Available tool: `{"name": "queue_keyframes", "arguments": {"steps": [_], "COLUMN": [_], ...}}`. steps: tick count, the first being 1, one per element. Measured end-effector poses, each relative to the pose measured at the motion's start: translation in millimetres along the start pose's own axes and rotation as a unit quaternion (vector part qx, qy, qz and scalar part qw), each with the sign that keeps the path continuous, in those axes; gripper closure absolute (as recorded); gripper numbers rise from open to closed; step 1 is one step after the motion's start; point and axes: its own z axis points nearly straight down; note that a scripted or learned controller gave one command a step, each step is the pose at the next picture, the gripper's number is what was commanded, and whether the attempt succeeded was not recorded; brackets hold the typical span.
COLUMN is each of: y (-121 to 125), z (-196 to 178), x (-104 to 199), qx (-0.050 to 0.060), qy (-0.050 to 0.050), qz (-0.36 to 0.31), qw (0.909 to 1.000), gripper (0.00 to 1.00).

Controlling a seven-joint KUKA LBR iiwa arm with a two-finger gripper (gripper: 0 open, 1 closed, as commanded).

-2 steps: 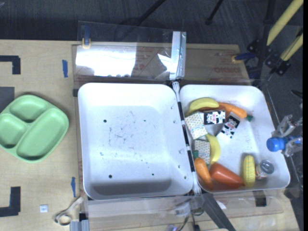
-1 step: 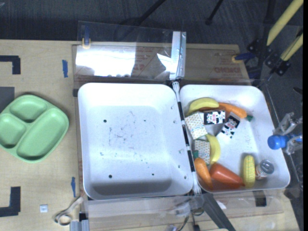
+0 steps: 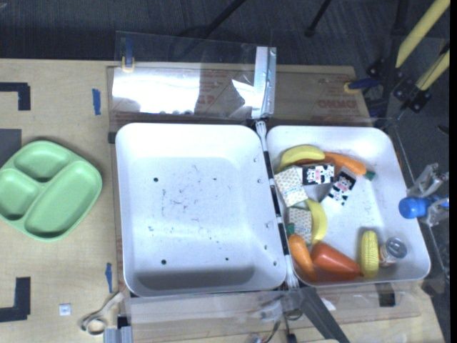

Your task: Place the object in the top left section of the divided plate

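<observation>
A green divided plate (image 3: pixel 47 189) lies on the wooden bench at the far left, with two small sections toward the back and left and one large section at the right. The right white bin (image 3: pixel 382 148) holds toy food: a yellow banana (image 3: pixel 303 153), an orange carrot (image 3: pixel 346 163), a second banana (image 3: pixel 318 221), an orange-red pepper (image 3: pixel 330 257), a corn cob (image 3: pixel 368 251) and two small black-and-white cartons (image 3: pixel 318 174).
The left white bin (image 3: pixel 193 206) sits between the plate and the right bin. A clear plastic panel (image 3: pixel 193 84) stands behind it. A blue knob (image 3: pixel 413 208) on a fixture is at the right bin's outer edge. Black tape marks lie on the bench.
</observation>
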Motion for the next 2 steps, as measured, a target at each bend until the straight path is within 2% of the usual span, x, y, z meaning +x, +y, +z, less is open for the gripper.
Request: {"name": "queue_keyframes", "arguments": {"steps": [2], "y": [-1.2], "z": [-17.0], "x": [-3.5], "qx": [-0.002], "qy": [-0.004], "qz": [0.003], "qw": [1.0], "gripper": [1.0]}}
